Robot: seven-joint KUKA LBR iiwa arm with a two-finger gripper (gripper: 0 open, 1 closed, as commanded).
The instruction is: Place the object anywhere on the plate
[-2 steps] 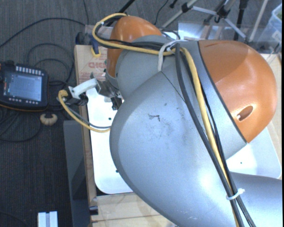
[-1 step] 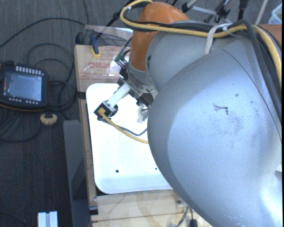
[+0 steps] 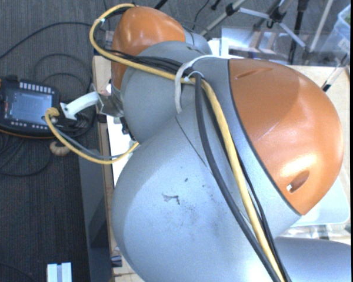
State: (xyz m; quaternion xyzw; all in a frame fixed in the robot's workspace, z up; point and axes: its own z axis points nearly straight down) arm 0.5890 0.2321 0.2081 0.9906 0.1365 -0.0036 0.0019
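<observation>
The grey arm [image 3: 194,175] with its orange bands [image 3: 282,134] looms close to the camera and covers most of the bench. A yellow cable [image 3: 223,134] and black cables run along its body. Behind the arm, the plate, the object and both bins are hidden, apart from a thin white strip of bin edge [image 3: 113,151] at the arm's left side.
A teach pendant [image 3: 23,106] lies on the dark floor at the left with coiled black cables around it. Tripod legs and stands [image 3: 270,10] rise at the top right. The bench's wooden edge [image 3: 100,98] shows left of the arm.
</observation>
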